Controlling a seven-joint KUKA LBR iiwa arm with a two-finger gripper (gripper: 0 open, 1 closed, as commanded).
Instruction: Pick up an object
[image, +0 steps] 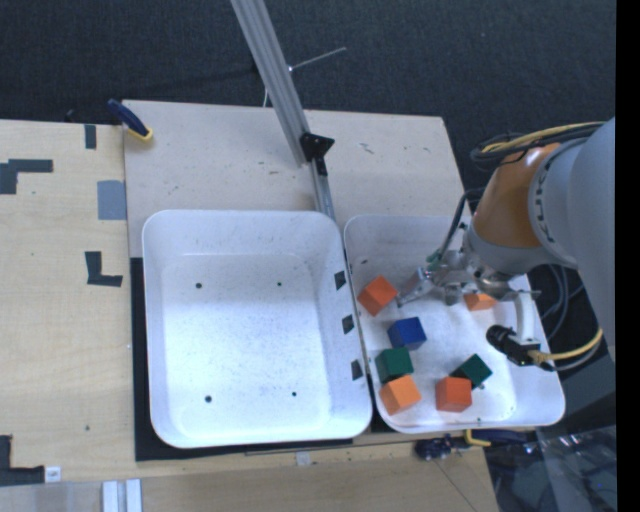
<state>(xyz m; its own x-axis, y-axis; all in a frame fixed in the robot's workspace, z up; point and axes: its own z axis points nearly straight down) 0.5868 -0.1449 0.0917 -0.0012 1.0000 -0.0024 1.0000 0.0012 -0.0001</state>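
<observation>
The grey arm with its orange band reaches into the right white plastic bin (530, 405) from the right. Its jaws (432, 283) sit low near the bin's middle; whether they are parted or closed cannot be told. Just left of them lies a small orange cube (377, 295), turned corner-on, with no clear long axis. A blue cube (407, 332) lies below it. The left white bin (160, 300) stands alongside on the table (60, 300).

six blocks (407, 332) in right bin (540, 405)
</observation>
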